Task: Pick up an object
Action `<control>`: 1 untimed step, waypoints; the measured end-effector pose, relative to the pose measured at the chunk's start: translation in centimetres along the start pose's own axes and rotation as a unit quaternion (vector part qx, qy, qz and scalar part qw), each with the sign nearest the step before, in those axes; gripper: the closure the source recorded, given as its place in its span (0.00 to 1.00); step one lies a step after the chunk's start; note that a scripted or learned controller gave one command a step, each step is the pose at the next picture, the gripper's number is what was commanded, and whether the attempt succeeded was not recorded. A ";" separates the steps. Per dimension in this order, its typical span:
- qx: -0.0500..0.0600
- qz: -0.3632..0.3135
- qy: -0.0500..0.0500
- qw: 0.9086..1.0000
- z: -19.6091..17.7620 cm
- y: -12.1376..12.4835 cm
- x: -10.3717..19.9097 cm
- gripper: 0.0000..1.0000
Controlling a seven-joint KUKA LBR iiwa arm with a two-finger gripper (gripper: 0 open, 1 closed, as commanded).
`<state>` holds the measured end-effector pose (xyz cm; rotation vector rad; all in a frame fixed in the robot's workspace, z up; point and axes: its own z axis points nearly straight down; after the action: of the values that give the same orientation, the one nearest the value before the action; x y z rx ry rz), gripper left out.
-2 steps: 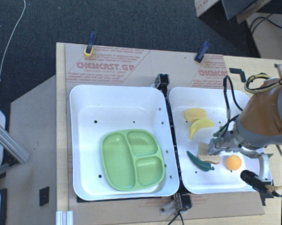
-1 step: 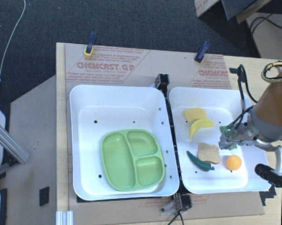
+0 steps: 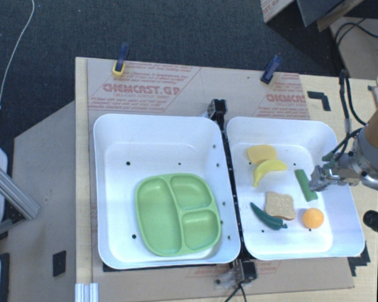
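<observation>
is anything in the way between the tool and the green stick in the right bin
Nothing visible is. The tool sits right beside the green stick, with no other item between them; the orange ball lies further toward the bin's front.

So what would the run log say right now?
end effector: over right bin, at green stick | grasp: unconfirmed | green tray: left bin

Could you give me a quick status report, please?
Two-finger gripper low in right white bin, beside green stick. Nothing visibly held. Round orange fruit close below.
</observation>
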<state>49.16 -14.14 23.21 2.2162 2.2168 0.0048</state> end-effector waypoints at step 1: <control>0.001 0.000 0.000 1.000 -2.8 0.1 0.0 1.00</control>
<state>49.28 -14.17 26.00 2.2163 2.2184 0.0035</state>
